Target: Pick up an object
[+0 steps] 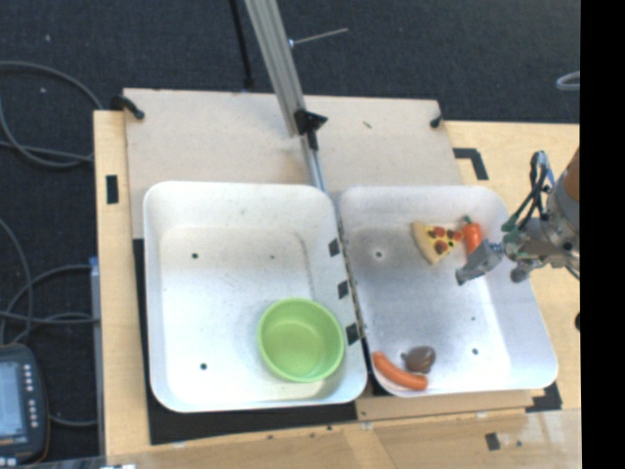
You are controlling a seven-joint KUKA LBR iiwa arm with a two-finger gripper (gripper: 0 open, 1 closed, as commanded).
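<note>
The flat yellow toy pizza slice with red toppings [436, 240] lies at about ten o'clock from the grey two-finger tool [493, 260], just beside it in the right-hand white bin [513, 335], its long axis running from ten to four o'clock. The tool looks spread apart, with nothing visible between its tips.

Arm [564, 203] cut off at right edge; handheld screen [20, 399] cropped at left.
</note>
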